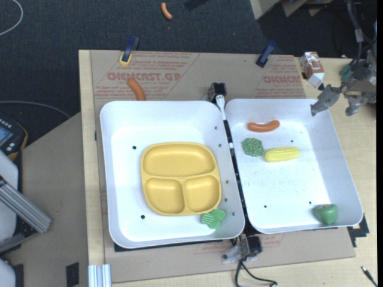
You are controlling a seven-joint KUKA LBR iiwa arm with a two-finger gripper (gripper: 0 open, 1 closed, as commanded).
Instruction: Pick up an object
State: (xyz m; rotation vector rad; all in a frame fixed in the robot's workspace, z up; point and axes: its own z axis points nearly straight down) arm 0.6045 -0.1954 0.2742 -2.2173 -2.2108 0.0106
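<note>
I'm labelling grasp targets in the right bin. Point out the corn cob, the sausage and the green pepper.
Yellow plastic corn cob (282, 155), camera view, middle of the cob.
Orange toy sausage (263, 125), camera view, its middle.
Green toy pepper (326, 213), camera view, its body.

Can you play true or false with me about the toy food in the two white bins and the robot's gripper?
1. The yellow plate lies in the left bin. True.
2. The corn lies on the yellow plate. False: it lies in the right bin, beside the green broccoli.
3. The gripper holds the sausage. False: the gripper is up by the right bin's far corner, and the sausage lies apart from it on the bin floor.
4. A green apple sits in the right bin's near corner. True.
5. Another sausage lies on the board outside the bins. True.
</note>
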